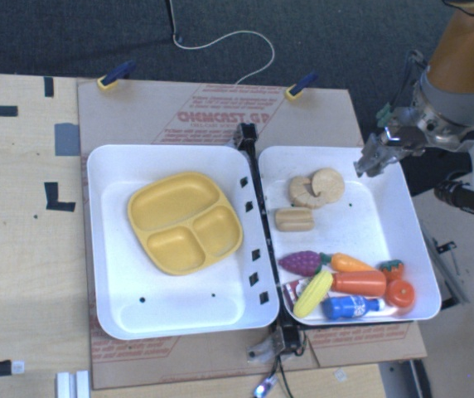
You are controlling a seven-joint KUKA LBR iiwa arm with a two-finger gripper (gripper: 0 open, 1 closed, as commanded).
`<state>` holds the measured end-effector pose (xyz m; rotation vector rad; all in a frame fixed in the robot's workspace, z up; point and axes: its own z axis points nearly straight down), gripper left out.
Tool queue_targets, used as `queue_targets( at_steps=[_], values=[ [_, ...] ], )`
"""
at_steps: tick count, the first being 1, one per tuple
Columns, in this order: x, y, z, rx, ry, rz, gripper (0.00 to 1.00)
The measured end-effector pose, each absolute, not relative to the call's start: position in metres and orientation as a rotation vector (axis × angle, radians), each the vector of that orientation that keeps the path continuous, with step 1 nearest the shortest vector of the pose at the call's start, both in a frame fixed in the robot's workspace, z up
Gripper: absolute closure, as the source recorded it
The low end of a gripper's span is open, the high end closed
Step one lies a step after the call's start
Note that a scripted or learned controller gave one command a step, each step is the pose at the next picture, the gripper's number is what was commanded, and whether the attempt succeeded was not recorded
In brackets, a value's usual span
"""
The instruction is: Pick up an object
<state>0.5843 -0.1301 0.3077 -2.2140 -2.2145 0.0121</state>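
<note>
Hovering over the right bin's (403, 214) far right corner, the gripper (368, 166) is carrying nothing, whether it is wide or narrow I cannot tell, and the toy food (345, 284) is lying untouched inside, so the whole pick is waiting

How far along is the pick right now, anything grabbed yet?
Nothing looks picked. The gripper hangs over the right bin's upper right rim with nothing visible between its fingers. The toy food, including the corn and purple grapes, lies on the bin floor. Left: descend, grasp one item, lift.
</note>
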Motion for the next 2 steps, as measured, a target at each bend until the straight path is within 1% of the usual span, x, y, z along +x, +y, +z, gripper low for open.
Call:
queue_targets(
  at_steps=[1, 2],
  values=[
    [0.573, -0.064, 0.212, -2.205, -2.219, 0.012, 1.0],
    [0.562, -0.009, 0.181, -2.211, -2.222, 0.008, 1.0]
  ],
)
